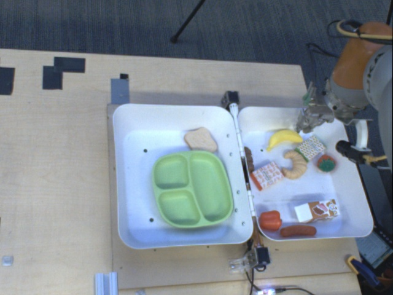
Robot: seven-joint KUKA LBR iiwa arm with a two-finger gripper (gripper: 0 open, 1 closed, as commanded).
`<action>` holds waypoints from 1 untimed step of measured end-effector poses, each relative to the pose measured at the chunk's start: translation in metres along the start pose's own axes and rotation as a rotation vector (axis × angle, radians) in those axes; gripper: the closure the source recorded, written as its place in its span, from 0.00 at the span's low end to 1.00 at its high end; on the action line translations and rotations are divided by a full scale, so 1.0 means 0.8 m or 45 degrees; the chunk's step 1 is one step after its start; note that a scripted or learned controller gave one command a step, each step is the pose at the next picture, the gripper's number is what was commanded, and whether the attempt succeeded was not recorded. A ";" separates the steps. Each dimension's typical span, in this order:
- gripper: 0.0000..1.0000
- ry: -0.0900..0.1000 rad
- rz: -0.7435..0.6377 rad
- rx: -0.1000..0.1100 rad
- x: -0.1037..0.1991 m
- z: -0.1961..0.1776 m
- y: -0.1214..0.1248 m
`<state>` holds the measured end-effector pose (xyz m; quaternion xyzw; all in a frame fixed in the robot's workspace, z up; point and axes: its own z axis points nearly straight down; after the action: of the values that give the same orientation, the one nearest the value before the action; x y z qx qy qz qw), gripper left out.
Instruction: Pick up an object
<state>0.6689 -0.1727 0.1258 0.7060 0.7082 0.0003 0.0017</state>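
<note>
green tray (193,189), yellow banana (284,138), red pepper (270,219), white bins (132,235)

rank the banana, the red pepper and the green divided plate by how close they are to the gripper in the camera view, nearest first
From the gripper:
1. banana, just beside it in the right bin's top.
2. red pepper, at the right bin's bottom left corner.
3. green divided plate, across in the left bin.

worktop (55,165): pale wood, matt, faint grain
bins (123,165): white plastic, smooth, soft sheen
tray (191,189): green plastic, smooth, slightly glossy
banana (284,138): yellow plastic, glossy
sausage (298,231): red-brown plastic, shiny
carton (316,211): printed card
claw (305,123): dull grey metal
floor (123,11): dark blue carpet, rough
</note>
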 end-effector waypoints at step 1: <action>1.00 0.001 -0.001 -0.003 0.018 0.023 0.001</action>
<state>0.6699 -0.1583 0.1075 0.7057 0.7085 0.0013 0.0021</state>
